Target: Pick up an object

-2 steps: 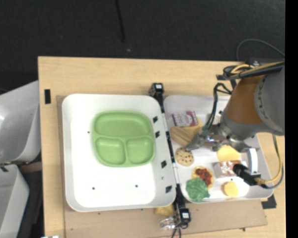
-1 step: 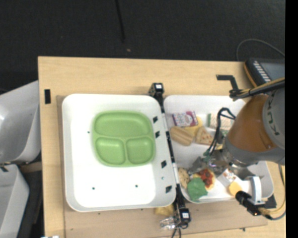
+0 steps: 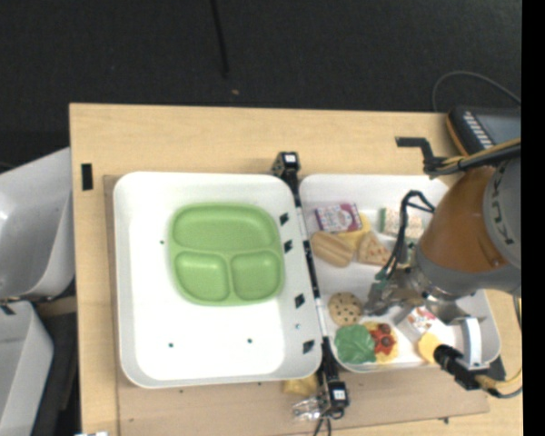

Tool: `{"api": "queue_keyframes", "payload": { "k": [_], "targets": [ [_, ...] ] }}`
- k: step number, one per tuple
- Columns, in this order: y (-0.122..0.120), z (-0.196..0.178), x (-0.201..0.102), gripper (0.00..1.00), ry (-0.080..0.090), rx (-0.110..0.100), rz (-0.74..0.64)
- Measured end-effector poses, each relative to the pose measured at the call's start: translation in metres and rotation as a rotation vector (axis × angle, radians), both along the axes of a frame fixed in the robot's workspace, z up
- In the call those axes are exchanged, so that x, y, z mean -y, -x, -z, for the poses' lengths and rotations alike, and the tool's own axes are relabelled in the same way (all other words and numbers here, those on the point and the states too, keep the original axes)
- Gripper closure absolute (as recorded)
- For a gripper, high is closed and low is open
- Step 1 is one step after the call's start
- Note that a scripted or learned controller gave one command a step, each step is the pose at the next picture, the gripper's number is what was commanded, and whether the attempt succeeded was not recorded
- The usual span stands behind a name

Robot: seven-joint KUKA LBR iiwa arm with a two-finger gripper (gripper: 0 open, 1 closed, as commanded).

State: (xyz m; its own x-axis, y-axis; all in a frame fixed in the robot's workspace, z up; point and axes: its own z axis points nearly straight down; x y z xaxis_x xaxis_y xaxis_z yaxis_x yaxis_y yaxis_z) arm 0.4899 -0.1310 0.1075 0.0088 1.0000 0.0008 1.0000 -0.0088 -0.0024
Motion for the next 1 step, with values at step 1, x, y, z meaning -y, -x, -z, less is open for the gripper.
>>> {"api": "queue_keyframes", "payload": {
  "k": [1],
  "targets": [
    [-0.0297,-0.1365,-0.068,1.0,0.0,0.015,-0.019]
  ]
}}
